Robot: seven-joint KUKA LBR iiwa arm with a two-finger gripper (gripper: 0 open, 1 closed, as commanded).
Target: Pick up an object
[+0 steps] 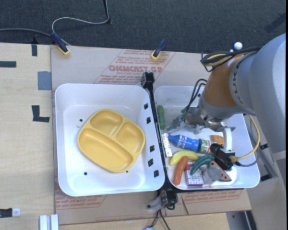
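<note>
Over right bin | arm enters from right, wrist bent down | gripper above blue bottle | claw state cannot be told

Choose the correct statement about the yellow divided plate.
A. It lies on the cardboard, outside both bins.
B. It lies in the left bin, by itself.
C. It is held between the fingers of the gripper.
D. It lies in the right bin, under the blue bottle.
B: the yellow divided plate lies flat on the floor of the left bin, while the blue bottle and the other small things lie in the right bin.
</note>
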